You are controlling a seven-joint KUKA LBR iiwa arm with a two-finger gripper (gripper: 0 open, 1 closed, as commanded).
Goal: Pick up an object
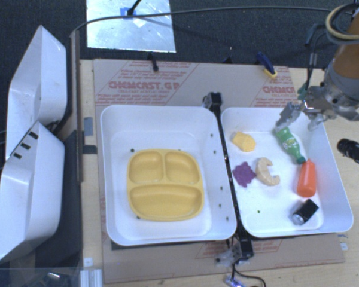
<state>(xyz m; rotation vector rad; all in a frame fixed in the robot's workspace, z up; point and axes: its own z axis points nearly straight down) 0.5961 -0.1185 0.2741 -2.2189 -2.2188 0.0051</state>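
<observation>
The green bottle [290,144] is seen lying in the right bin [332,217] toward its one o'clock corner, with an orange carrot-like toy [306,179] just beside it at five o'clock and a yellow piece [244,141] well apart at nine o'clock. The gripper [301,116] is held just above the bottle's upper end, fingers spread and empty. The approach step is judged to be in hand; a descent astride the bottle and a closing are called for next.
</observation>
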